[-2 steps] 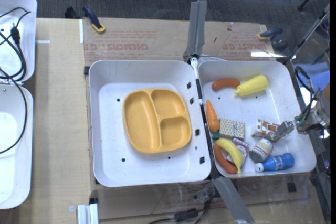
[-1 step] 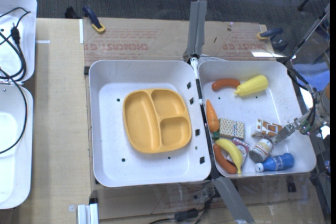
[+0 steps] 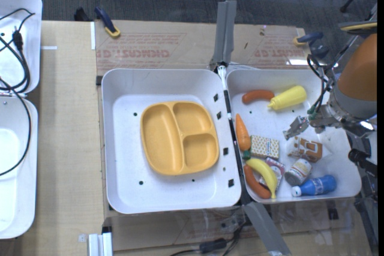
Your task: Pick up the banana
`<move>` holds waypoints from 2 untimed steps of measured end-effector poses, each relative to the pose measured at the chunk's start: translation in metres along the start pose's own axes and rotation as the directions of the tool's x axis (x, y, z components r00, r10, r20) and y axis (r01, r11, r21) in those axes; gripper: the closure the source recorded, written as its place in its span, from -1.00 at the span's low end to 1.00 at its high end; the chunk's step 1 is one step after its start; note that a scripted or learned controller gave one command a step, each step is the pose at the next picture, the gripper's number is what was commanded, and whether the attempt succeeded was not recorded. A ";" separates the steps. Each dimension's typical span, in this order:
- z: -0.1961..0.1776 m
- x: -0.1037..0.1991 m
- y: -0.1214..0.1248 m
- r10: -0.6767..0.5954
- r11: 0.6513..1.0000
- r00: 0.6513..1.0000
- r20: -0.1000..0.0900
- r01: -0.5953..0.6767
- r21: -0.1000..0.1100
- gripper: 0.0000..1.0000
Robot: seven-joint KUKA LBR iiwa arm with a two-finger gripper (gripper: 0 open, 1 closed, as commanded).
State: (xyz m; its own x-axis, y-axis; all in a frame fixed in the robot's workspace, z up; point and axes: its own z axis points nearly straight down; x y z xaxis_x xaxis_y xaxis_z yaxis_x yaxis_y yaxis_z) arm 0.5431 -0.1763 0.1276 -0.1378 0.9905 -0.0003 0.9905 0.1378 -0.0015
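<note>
banana (image 3: 264, 171) is yellow, curved, lying below-left of the gripper (image 3: 296, 128), near it, not touching. its long axis runs diagonally, upper-left to lower-right, one tip toward the bin's front wall. gripper looks open, holding nothing.

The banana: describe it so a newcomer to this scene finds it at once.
Start at the right-hand white bin, the one crowded with toy food. Go to its front left corner, just below the square cracker. The banana is the curved, bright yellow piece there, lying against a reddish-orange sausage; the yellow mustard bottle sits far off at the back.
</note>
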 end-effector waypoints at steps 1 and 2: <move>-0.045 -0.032 0.043 -0.015 1.000 1.000 0.002 0.015 -0.002 -1.00; 0.014 -0.049 0.105 0.097 0.995 0.995 0.005 -0.097 -0.022 -1.00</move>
State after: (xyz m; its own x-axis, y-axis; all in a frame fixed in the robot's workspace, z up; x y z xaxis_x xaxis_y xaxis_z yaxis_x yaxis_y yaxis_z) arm 0.6537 -0.2108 0.1136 -0.0412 0.9991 -0.0051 0.9989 0.0413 0.0205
